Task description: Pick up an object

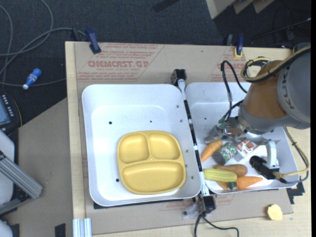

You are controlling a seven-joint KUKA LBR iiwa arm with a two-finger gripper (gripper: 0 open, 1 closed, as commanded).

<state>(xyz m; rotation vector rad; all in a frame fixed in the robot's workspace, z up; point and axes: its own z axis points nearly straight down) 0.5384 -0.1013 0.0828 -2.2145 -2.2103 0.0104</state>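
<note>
This is a robotics lab. A plywood bench (pixel 148 63) stands on dark carpet (pixel 39 14), clamped at its far edge with blue clips (pixel 92 40). Loose cables (pixel 29 38) trail over the floor at the left, and aluminium framing (pixel 17 177) stands near the left edge.

Left bin (pixel 98 132) and right bin (pixel 207 95): smooth white plastic, slight sheen. Yellow divided tray (pixel 150 162): moulded plastic, satin, soft highlights. Bench top (pixel 123 63): matt brown cardboard-like sheet with red print, on pale wood-look board at near edge. Arm (pixel 276 98): glossy orange band, smooth grey shell. Toy corn (pixel 219 174) and carrots (pixel 212 149): shiny plastic-looking. Blue clamps (pixel 92 41) at far edge: plastic look. Floor (pixel 39 9): dark, rough carpet texture. Cables (pixel 227 83): black, rubbery.
</note>
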